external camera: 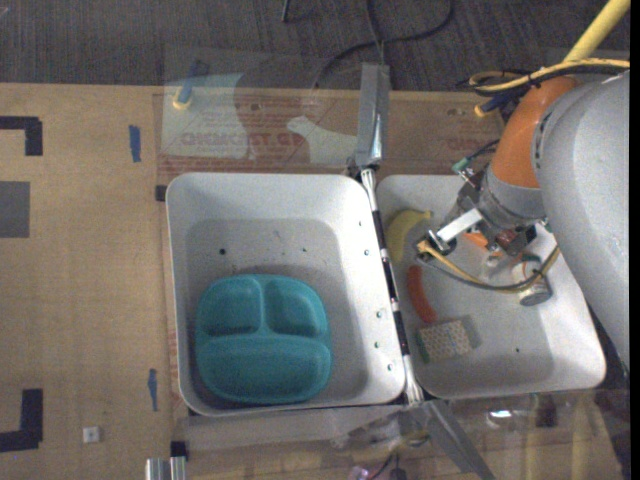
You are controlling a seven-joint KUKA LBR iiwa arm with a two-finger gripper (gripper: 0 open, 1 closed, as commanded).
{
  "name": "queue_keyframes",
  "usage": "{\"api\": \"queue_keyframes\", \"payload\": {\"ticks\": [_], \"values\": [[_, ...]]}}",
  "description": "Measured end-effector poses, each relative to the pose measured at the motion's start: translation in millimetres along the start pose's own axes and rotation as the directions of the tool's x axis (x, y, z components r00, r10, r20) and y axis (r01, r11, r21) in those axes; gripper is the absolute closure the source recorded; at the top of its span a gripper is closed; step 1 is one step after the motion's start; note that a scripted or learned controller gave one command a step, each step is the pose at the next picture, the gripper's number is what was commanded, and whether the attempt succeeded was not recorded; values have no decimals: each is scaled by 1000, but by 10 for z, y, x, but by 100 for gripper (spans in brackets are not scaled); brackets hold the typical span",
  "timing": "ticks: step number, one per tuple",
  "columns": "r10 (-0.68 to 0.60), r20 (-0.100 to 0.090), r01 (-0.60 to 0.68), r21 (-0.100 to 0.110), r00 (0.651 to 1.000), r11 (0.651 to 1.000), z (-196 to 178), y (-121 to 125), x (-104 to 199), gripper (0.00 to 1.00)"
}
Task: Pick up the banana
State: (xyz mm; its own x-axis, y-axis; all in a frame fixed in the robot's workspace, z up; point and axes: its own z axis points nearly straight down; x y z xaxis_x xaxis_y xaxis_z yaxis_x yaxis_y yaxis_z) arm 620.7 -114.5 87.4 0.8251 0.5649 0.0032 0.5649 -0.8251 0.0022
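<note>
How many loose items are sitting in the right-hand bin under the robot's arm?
3 visible: a yellow banana at the bin's upper-left corner, an orange-red carrot-like piece just below it, and a small tan sponge lower down. The arm covers the bin's right part, so more may be hidden.

I work in a robotics lab: two white bins (200, 208) on a plywood bench (80, 268) marked with blue tape (134, 143) (and black squares), loose cables (400, 18) trailing over grey carpet (150, 18).
</note>
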Motion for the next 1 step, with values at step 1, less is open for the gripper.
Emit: {"api": "queue_keyframes", "payload": {"ticks": [1], "values": [[-3,3,3,-1,1000,1000,-109,-1,2,100]]}}
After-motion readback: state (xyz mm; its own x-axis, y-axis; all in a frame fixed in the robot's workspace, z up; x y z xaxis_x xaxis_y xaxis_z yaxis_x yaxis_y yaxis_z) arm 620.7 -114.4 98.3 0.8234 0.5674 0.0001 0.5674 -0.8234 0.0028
